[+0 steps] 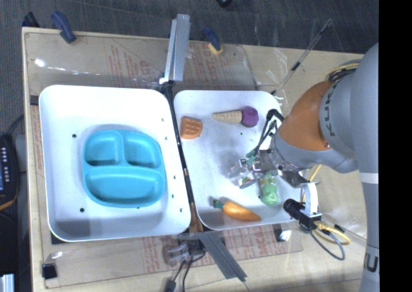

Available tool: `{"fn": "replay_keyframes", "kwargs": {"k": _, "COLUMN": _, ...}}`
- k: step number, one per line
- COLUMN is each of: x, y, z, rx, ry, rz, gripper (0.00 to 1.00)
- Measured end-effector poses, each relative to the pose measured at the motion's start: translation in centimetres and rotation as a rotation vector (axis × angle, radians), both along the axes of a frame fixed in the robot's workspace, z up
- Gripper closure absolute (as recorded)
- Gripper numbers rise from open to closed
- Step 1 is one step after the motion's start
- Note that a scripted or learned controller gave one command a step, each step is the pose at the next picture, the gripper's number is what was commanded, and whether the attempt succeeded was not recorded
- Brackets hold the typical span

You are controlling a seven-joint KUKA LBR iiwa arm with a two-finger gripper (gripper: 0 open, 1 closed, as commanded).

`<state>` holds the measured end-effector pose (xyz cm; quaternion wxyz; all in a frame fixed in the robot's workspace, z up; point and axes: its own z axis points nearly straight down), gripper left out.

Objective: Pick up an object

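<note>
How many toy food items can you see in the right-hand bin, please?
4: a waffle near its upper left, an ice cream cone along the top, a carrot at the bottom, a green item under the gripper. The arm may hide more.

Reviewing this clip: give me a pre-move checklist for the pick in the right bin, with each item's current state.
1. Gripper is down inside the right bin: ok.
2. Green object lies right beside the gripper: ok.
3. Something held between the fingers: cannot tell.
4. Carrot, waffle piece and ice cream cone lie apart from the gripper: ok.
5. Blue divided plate sits in the left bin, away from the arm: ok.
</note>
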<state>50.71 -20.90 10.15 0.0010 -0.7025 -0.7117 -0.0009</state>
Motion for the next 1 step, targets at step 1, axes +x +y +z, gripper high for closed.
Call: {"fn": "replay_keyframes", "kwargs": {"k": 1, "x": 3.55, "y": 5.05, "z": 17.87, "rx": -0.002, "ry": -0.001, "rz": -0.003, "gripper": 1.0}}
